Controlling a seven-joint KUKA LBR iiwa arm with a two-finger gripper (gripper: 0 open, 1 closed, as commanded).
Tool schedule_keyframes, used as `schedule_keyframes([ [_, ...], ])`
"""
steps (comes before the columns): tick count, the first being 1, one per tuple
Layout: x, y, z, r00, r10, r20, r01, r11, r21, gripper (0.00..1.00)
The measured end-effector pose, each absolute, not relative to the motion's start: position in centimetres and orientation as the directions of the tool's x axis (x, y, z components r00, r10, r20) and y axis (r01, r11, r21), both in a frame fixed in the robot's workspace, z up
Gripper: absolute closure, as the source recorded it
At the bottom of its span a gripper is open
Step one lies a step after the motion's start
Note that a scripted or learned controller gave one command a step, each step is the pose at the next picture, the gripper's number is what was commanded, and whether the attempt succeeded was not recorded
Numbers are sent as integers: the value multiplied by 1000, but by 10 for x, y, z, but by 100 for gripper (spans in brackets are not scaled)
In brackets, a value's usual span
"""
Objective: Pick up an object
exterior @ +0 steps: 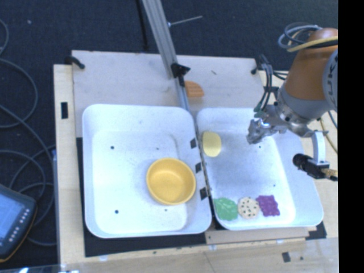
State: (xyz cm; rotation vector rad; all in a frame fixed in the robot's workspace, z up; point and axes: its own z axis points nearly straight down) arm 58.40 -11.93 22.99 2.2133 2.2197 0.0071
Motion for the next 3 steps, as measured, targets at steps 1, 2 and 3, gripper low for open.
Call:
schedule_keyframes([
  [1,601,-71,242,-7,1000,1,1000,7,4,100],
  [2,613,-9,247,-9,1000,2,1000,9,2,100],
  [3,622,43,235,-7,1000,0,1000,7,1,100],
])
